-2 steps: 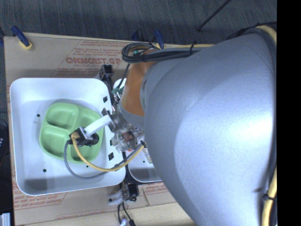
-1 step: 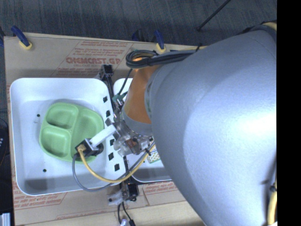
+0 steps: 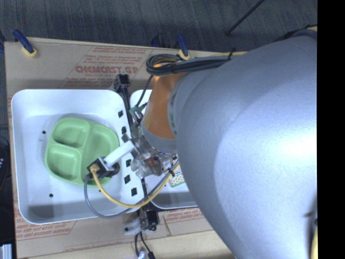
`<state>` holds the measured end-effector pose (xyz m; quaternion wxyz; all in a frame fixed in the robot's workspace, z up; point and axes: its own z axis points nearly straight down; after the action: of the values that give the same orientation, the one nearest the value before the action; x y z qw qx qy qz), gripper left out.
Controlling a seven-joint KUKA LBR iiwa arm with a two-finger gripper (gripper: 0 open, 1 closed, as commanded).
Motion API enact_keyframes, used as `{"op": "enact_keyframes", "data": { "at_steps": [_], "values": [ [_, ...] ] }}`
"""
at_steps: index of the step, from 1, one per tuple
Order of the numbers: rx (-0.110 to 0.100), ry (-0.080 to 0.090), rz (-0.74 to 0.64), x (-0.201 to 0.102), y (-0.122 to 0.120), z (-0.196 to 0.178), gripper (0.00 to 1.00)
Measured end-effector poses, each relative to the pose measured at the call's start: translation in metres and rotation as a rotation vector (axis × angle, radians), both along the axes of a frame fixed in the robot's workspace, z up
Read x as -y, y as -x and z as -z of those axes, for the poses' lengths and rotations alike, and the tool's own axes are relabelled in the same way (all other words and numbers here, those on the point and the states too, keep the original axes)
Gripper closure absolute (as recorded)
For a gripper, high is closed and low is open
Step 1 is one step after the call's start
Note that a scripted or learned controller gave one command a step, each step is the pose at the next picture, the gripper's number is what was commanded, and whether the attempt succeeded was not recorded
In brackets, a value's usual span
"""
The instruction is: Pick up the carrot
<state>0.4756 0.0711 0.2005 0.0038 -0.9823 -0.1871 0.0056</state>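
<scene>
I can't spot the carrot from here; it is likely under the arm (image 3: 242, 139) in the right bin (image 3: 172, 201). I'd expect it stiff, light, best pinched mid-length. At nine o'clock sits a green plate (image 3: 75, 147). Grip state: cannot tell.

The bulky grey robot arm (image 3: 242, 139) covers nearly all of the shallow white right-hand bin (image 3: 172, 201), hiding its contents. The arm's wrist overlaps the lower right edge of the green sectioned plastic plate (image 3: 75, 147).

grey arm (image 3: 242, 144) low, wrist angled left
</scene>
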Motion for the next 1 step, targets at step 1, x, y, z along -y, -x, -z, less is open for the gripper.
{"op": "enact_keyframes", "data": {
  "at_steps": [1],
  "values": [
    [-0.004, -0.003, -0.007, -0.0009, -0.0002, -0.0096, 1.00]
  ]
}}
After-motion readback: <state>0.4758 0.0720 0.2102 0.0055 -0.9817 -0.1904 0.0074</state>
